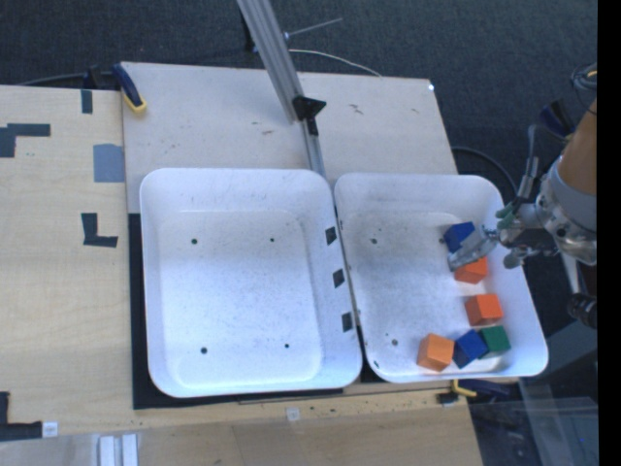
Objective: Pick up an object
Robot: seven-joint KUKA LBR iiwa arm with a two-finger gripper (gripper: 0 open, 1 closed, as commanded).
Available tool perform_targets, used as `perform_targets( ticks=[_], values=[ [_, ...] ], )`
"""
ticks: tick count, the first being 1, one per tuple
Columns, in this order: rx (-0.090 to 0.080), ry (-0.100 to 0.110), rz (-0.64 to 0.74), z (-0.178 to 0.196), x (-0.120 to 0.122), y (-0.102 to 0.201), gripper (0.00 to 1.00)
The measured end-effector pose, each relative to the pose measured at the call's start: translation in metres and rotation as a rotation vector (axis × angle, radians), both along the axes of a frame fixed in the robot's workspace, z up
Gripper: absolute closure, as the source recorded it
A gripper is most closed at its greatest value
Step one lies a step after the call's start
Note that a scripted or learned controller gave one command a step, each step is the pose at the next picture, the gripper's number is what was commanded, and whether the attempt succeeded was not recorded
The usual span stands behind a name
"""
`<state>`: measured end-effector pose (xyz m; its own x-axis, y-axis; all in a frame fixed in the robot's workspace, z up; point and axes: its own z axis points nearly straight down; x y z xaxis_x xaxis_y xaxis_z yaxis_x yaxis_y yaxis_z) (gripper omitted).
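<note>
Arm (572, 197) appearance
Grey body w/ orange band above wrist; dark cables alongside; metal gripper (473, 249) w/ pale fingers.

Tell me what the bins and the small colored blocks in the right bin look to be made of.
Bins: probably thin molded plastic, white and fairly matte, judging by rounded corners and soft raised rims, with dark speckling from wear or dirt.

Blocks, such as the orange block and blue block: solid-colored cubes with flat, dull faces, possibly painted wood or foam; the view is too coarse to settle which.
</note>
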<state>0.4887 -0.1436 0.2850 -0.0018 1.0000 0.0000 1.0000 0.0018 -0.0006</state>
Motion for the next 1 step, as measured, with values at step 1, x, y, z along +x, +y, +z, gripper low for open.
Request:
perform_targets(
  ticks=[1],
  values=[
    [0.0, -0.002, 0.0, -0.1735, 0.0223, -0.059, 0.0]
  ],
)
